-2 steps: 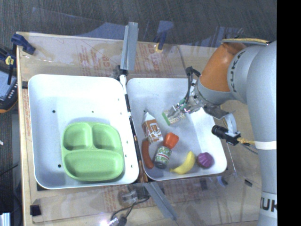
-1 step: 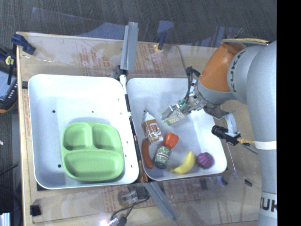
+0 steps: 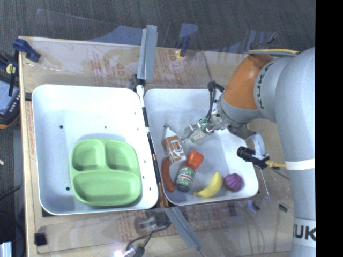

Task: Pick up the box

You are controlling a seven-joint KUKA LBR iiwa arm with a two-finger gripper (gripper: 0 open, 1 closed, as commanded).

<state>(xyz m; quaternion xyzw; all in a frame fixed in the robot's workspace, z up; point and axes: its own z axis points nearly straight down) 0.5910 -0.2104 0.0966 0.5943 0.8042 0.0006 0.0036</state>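
The box point(image 3: 172, 148) is a small brown and white carton lying in the right bin point(image 3: 177, 103), near its left wall. My gripper point(image 3: 197, 131) hangs low over the middle of that bin, just up and to the right of the box, and points towards it. Nothing shows held in it. The grey arm with its orange band point(image 3: 244, 87) reaches in from the right.
Around the box lie a red sausage point(image 3: 167, 175), a small jar point(image 3: 186, 178), an orange pepper point(image 3: 195, 158), a banana point(image 3: 210, 186) and a purple piece point(image 3: 233, 182). The left bin point(image 3: 53, 106) holds a green divided plate point(image 3: 105, 171).
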